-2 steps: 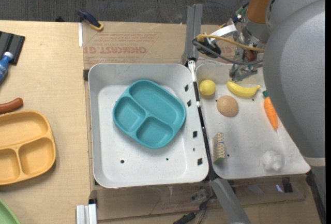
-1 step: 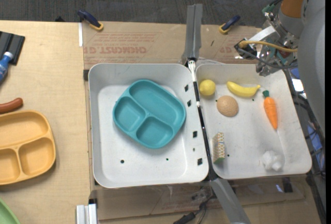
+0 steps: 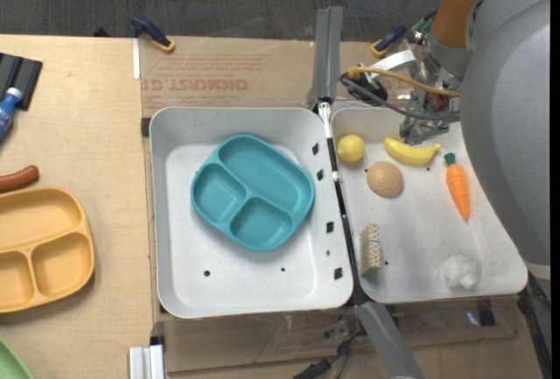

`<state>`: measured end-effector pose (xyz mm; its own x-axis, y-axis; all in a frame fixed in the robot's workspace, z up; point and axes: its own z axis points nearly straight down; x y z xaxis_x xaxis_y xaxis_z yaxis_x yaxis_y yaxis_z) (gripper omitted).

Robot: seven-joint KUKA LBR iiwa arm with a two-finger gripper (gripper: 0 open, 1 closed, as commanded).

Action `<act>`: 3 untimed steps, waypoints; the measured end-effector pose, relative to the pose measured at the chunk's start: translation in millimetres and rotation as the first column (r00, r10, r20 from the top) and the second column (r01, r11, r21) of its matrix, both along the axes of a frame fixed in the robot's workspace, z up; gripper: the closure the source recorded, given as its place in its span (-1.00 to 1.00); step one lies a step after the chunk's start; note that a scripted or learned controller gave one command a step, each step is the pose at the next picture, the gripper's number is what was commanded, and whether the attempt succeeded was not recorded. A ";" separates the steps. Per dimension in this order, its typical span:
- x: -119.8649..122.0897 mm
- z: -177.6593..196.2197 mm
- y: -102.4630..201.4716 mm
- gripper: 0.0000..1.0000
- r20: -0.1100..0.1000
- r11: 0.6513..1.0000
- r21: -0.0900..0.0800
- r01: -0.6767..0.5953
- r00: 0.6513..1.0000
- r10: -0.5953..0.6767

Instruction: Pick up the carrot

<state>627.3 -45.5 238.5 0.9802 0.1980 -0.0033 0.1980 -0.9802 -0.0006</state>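
The orange carrot (image 3: 458,186) with a green top lies in the right bin (image 3: 411,268), near its right side, pointing toward the front. My gripper (image 3: 422,129) hangs at the back of that bin, just above the yellow banana (image 3: 411,150) and up-left of the carrot. The arm's grey body covers the bin's right edge.
In the right bin also lie a lemon (image 3: 350,148), a tan egg-shaped object (image 3: 384,179), a small wrapped packet (image 3: 371,248) and a crumpled white piece (image 3: 458,270). The left bin (image 3: 179,281) holds a teal divided plate (image 3: 253,191). An orange tray (image 3: 39,250) sits on the bench at left.
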 end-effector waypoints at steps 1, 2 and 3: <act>2.0 18.8 -53.4 1.00 -0.001 0.987 -0.001 -0.158 0.987 0.158; 18.3 -6.6 -39.0 1.00 -0.001 1.000 0.000 -0.013 1.000 0.013; 20.6 8.6 -81.1 1.00 -0.001 0.976 0.000 -0.219 0.976 0.219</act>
